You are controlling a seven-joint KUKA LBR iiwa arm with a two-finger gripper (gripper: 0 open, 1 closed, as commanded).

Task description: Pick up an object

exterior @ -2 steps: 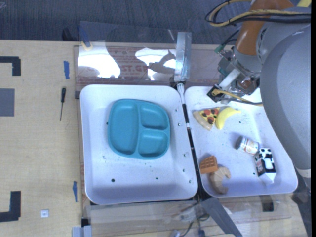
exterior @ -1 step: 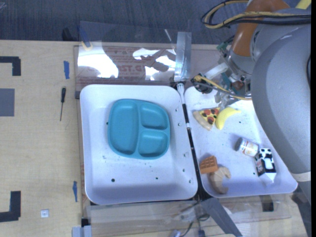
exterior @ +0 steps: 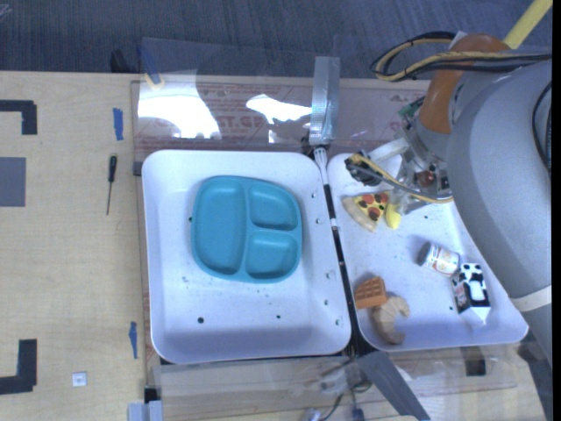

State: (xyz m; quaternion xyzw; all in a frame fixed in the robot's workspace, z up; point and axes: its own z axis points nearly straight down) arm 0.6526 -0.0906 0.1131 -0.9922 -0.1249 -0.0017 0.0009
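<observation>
While the grey arm with its orange band (exterior: pixel 443 86) leans over the right white bin (exterior: pixel 421 323), its gripper (exterior: pixel 419 175) sits low at the bin's far side; whether the fingers are apart or together cannot be told. Just left of it lie a dark yellow-edged toy (exterior: pixel 368 168), a pizza-slice toy (exterior: pixel 368 209) and a small yellow piece (exterior: pixel 393 219). Nearer lie a small jar (exterior: pixel 439 258), a black-and-white carton (exterior: pixel 471 289), a brown waffle-like block (exterior: pixel 370 290) and a tan lump (exterior: pixel 390 314). A blue divided plastic plate (exterior: pixel 245 228) rests in the left white bin (exterior: pixel 166 323).
</observation>
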